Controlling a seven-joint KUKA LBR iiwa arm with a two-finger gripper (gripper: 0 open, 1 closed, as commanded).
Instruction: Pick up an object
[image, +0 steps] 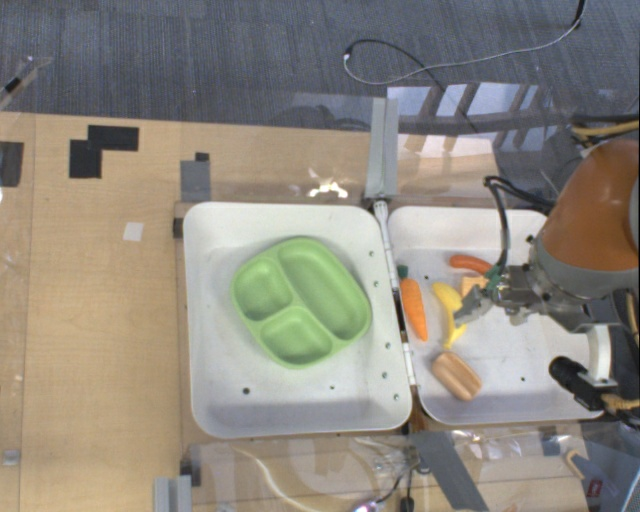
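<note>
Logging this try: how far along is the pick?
Done: the arm has reached over the right bin, with the claw low by the banana. In hand: nothing visibly lifted. Left: grasp and raise one; carrot, bread roll and sausage lie in the bin.

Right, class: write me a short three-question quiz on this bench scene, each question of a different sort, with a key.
1. True or false: the green divided plate lies in the left bin.
2. Which item lies nearest the wall between the bins? A. carrot B. bread roll C. red pepper
3. Fill in: the robot's hand hovers over the ____ bin, close to the banana.

Key: 1 true; 2 A; 3 right.
</note>
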